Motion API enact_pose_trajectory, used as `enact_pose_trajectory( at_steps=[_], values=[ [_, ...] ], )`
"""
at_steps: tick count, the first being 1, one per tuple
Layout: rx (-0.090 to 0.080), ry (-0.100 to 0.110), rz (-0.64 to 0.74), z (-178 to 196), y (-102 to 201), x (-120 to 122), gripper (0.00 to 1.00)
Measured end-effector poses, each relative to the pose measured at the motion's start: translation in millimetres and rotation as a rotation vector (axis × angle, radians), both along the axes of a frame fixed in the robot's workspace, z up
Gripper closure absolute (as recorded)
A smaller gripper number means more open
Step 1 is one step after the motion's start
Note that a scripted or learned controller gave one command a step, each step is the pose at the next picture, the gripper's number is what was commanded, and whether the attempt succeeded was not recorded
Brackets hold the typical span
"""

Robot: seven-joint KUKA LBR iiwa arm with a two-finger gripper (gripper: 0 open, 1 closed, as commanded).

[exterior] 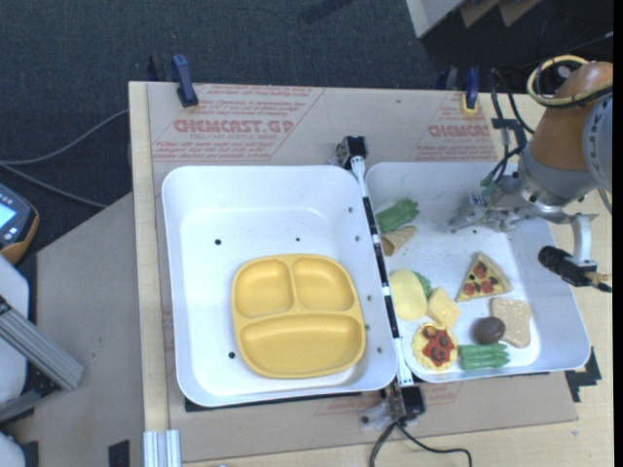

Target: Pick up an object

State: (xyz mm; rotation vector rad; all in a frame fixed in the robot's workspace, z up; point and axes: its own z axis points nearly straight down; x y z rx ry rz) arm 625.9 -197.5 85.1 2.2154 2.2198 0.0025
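The right bin (555, 358) holds several toy foods. A green leafy piece (397, 212) lies at its back left and a pizza slice (484, 278) near the middle. A yellow-green fruit (409, 295) and a yellow wedge (444, 307) sit by the left wall. At the front are a small round pizza (434, 346), green beans (484, 356), a brown lump (489, 330) and a tan cookie (513, 320). My gripper (484, 210) hangs low over the back of this bin, above bare floor, behind the pizza slice and to the right of the green piece.
The left bin (195, 202) carries a yellow divided plate (297, 314). A black clip (352, 149) sits where the two bins meet at the back. A black fitting (569, 266) juts over the right bin's right side. Blue clamps (182, 78) hold the board's back edge.
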Motion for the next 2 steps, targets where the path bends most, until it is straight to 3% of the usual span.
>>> enact_pose_trajectory(
  at_steps=[1,2],
  values=[
    [0.005,0.009,-0.001,0.1,-7.9,41.4,0.0],
    [0.001,0.002,0.0,11.3,-8.3,41.8,1.0]
  ],
)
